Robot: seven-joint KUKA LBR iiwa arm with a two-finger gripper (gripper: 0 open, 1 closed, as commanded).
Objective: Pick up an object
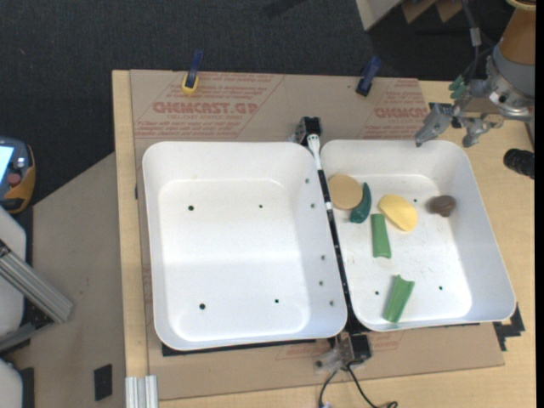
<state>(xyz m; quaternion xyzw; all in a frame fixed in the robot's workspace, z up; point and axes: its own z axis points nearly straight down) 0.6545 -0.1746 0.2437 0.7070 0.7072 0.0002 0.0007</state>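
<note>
You are looking down on a dark carpeted floor (76, 32) with a brown cardboard-covered surface (255, 100) printed in red lettering, and a blue-and-yellow clamp (193, 73) at its 11 o'clock edge and a blue clamp (369, 76) near 12 o'clock. On the surface the left bin (170, 228) sits touching the right bin (484, 253) along a black seam. In the right bin, starting at its 10 o'clock corner, you see a tan round disc (343, 191) with a dark green curved piece (363, 204) touching its right side. Just below, toward the centre, a green stick (380, 235) lies upright in the picture, and a yellow lemon-shaped object (398, 212) sits just beside its top end. At 6 o'clock in the bin lies a green celery-like piece (397, 299), tilted and well apart from the rest. At 2 o'clock rests a small brown lump (440, 204), near the yellow object but not touching it. The gripper (450, 128) hangs over the bin's far rim at 1 o'clock, its fingers spread apart with nothing between them, clear of every object.
</note>
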